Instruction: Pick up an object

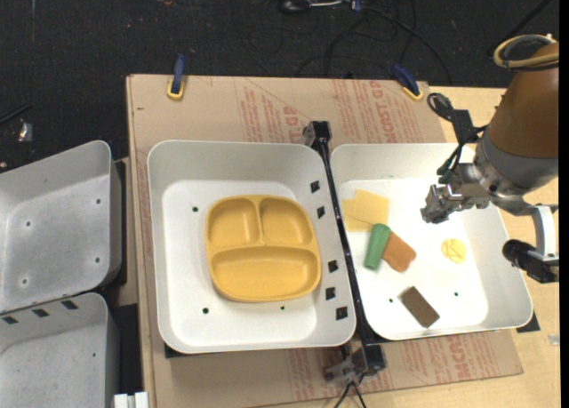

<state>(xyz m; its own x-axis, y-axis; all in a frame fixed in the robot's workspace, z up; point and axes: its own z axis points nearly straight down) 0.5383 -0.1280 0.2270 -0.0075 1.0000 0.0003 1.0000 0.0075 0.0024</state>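
Two White Bins and a Robot Claw

Two shallow white bins sit side by side on a brown cardboard sheet.

Closest to us in the right white bin lies a small dark brown block, flat on the floor near the front wall. A little farther back, a green tube-shaped toy lies touching an orange rounded lump. To their right, apart from them, sits a small yellow round thing. Behind the green toy is a pale yellow flat square that looks like a cheese slice.

The left white bin holds a yellow plastic tray with three sections, lying flat in the middle.

Farther back, the grey robot arm reaches in from the right. Its dark claw hangs over the right bin, between the cheese slice and the yellow round thing. I cannot tell whether the claw is apart or together. Nothing can be seen in it.

At the far edge, two blue and yellow clamps pinch the cardboard.
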